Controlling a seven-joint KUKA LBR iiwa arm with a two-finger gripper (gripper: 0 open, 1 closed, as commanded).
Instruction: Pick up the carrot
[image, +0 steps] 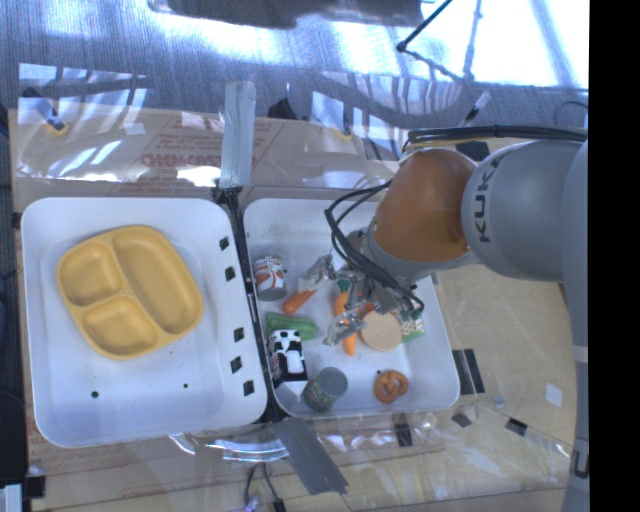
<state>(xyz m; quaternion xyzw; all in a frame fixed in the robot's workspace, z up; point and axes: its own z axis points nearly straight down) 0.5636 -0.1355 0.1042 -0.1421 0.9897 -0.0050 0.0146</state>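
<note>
We are looking down at the right bin (440, 345), our landmark throughout, where the gripper (352, 312) is hanging low over the middle of its floor. Its metal fingers are crowding a cluster of small orange pieces, and we cannot tell how far apart they are standing or whether anything is lying between them.

The carrot (298, 300) is lying just left of the gripper, toward the bin's left wall: a short, tapered, smooth orange piece, probably hard plastic. Another orange sliver (349, 343) is showing directly under the fingers, so we are judging that the program could be closing on the wrong piece, or pinching a slick, rounded taper that squirts free.

Clutter is adding risk. A flat tan disc (381, 333) is touching the gripper's right side, a green leafy piece (292, 324) is lying below the carrot, and a striped can (269, 275) is standing near the bin's upper left. A black-and-white block (289, 355), a grey cup (326, 388) and a round orange toy (391, 384) are sitting along the near wall. Any could be getting nudged. Left of the bin, a glossy yellow divided tray (128, 290) is resting in the left bin (60, 400).
</note>
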